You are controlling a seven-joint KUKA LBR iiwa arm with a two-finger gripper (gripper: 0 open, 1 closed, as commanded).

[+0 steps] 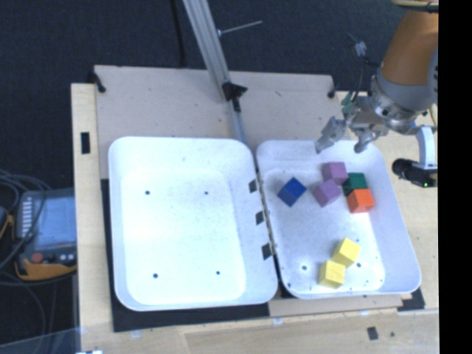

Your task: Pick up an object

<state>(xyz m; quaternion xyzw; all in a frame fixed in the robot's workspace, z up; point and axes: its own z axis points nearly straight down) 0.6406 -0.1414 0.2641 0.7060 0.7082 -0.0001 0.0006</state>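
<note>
Two shallow white plastic bins are sitting side by side on the pale wooden worktop (85, 198), and the grey arm with its orange band (409, 43) is reaching in from the right and leaning down over the far rim of the right-hand bin (394, 268). Its two-finger gripper (344, 140) is hanging just above that far rim, the jaws spread apart with nothing between them.

Going left to right, the left-hand bin (184, 220) is showing its bare white floor with a few dark specks. Small dark clips are joining the two bins along their shared edge. In the right-hand bin, a small blue cube (292, 192) is lying nearest that shared edge. Next, two purple cubes are sitting close together, the nearer purple cube (327, 192) just below the farther purple cube (334, 172). A green cube (357, 181) is touching an orange cube (360, 199) beside them. Two yellow cubes are lying toward the near rim, one yellow cube (332, 273) in front and the other yellow cube (346, 251) just behind it.

Open floor is lying between the blue cube and the yellow pair, and the farther purple cube is sitting closest to the jaws, just below them. A slanted metal post (210, 43) is rising behind the bins, well left of the arm.
</note>
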